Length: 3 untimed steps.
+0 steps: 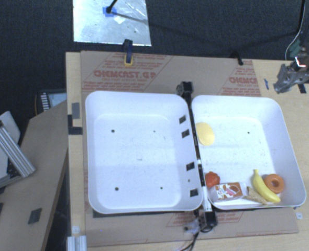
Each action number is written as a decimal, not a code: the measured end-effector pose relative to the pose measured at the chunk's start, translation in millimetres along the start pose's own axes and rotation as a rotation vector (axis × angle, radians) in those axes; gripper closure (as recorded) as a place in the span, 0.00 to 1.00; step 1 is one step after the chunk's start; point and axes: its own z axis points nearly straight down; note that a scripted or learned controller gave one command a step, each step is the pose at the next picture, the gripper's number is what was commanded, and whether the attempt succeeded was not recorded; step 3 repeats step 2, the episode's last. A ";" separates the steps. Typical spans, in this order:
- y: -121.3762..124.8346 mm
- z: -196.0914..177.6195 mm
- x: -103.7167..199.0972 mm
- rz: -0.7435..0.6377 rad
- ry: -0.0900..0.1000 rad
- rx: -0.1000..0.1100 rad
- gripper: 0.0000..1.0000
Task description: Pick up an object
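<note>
In the right bin [280, 120], at about five o'clock, the banana [263, 186] touches the doughnut [274, 182], with a small carton [228, 191] and a red piece [212, 179] beside them — crowded. The yellow disc [205, 133] at nine o'clock lies alone, so I judge it the easier target. The gripper [290, 77] waits beyond the bin at one o'clock — whether clenched or released, I cannot tell.

The gripper [289, 80] hangs at the right edge (pointing down).

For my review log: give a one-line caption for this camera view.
Gripper poised beyond the right bin, which holds a banana, donut, small carton and yellow disc.
</note>
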 end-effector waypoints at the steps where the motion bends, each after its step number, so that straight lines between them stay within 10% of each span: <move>1: 15.8 -5.1 3.3 0.001 -0.001 -0.003 1.00; 3: 29.5 -19.7 5.0 0.001 -0.001 -0.004 1.00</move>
